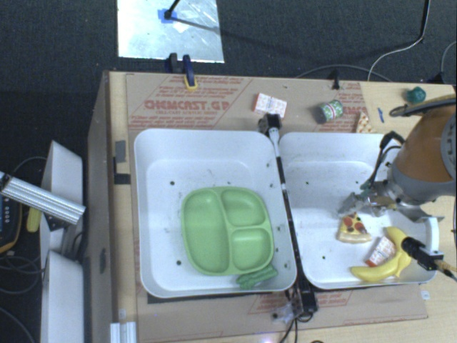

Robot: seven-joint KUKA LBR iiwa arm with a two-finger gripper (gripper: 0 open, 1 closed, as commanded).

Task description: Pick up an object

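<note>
In the right bin (321, 156) lie a pizza slice toy (353, 228), a yellow banana (382, 266) and a small red-and-white packet (380, 249) resting against the banana. My gripper (357, 204) reaches in from the right and hangs just above and left of the pizza slice, low over the bin floor. Nothing shows between its fingers, and their spread is too small to read. The arm's orange band (423, 148) sits above the wrist at the right edge.
The left bin (164, 156) holds a green divided plate (228, 229) and a small green item (255, 277) at its front edge. Behind the bins on the cardboard stand a small can (330, 111) and a white card (270, 104). A black divider (283, 184) separates the bins.
</note>
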